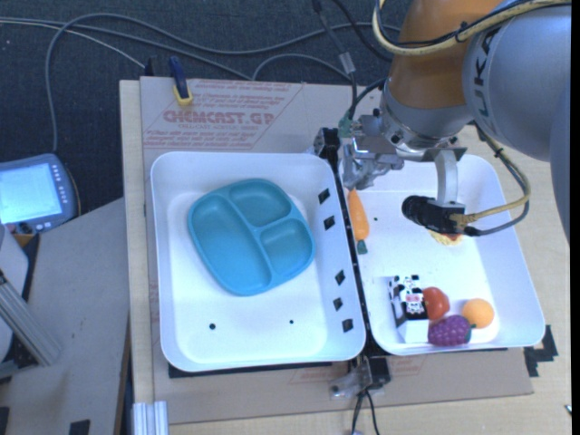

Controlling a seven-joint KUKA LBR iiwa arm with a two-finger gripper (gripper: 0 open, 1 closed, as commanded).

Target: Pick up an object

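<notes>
While the arm point(489, 43) leans in from three o'clock, its gripper point(361, 172) hangs at the right bin's point(507, 243) ten o'clock corner, closed on nothing. At the gripper's six o'clock a carrot point(360, 219) lies beside the left wall.

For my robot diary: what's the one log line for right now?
gripper above carrot | carrot by right bin's left wall | nothing seen held
</notes>
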